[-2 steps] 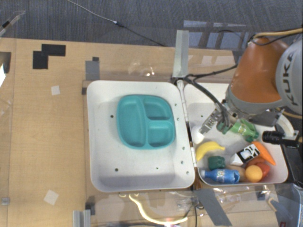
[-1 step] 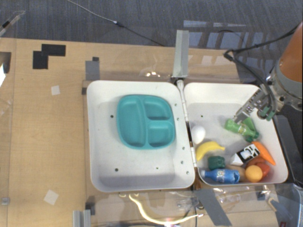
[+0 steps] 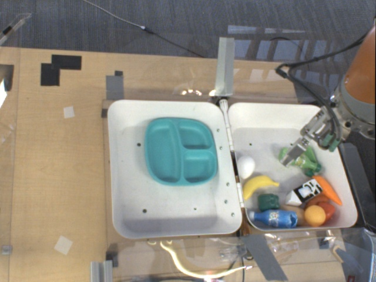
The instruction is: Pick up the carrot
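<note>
The carrot [image 3: 328, 190] is an orange toy lying aslant near the right wall of the right bin [image 3: 264, 119], with a green leafy tuft [image 3: 310, 164] at its upper end. My gripper [image 3: 298, 153] reaches in from the right and hangs low over the bin, just up and left of that green tuft and close to it. Nothing is seen held in it. The orange body lies free, below and to the right of the gripper.
Around the carrot are a black-and-white block [image 3: 307, 190], an orange ball [image 3: 315, 215], a blue bottle [image 3: 275, 218], a dark green piece [image 3: 268, 201], a yellow banana [image 3: 259, 185] and a white egg [image 3: 245, 166]. The left bin [image 3: 126, 216] holds a teal divided plate [image 3: 180, 150].
</note>
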`<action>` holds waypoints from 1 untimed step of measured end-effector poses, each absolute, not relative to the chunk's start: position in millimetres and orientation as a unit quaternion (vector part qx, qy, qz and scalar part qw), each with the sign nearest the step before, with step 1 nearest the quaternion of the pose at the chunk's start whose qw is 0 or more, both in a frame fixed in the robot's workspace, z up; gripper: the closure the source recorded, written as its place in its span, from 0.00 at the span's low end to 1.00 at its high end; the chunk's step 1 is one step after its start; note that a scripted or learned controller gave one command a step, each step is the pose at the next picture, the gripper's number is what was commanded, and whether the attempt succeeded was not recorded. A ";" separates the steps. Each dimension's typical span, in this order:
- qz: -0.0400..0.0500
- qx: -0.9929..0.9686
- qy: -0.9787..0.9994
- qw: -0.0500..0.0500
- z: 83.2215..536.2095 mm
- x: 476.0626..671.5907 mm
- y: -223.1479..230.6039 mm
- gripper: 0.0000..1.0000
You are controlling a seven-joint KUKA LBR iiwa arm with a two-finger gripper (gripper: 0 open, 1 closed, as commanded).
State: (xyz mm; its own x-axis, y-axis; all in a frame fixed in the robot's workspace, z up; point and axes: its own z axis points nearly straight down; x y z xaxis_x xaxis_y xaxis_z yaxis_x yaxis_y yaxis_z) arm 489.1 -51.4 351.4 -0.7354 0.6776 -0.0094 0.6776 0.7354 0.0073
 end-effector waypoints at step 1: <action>0.000 0.419 0.908 -0.001 233.6 487.1 11.3 0.00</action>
State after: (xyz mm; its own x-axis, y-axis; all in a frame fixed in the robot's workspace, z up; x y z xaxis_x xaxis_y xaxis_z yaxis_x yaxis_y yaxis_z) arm 487.1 11.3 233.6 -0.6485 0.7612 0.0012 0.7612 0.6485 -0.0002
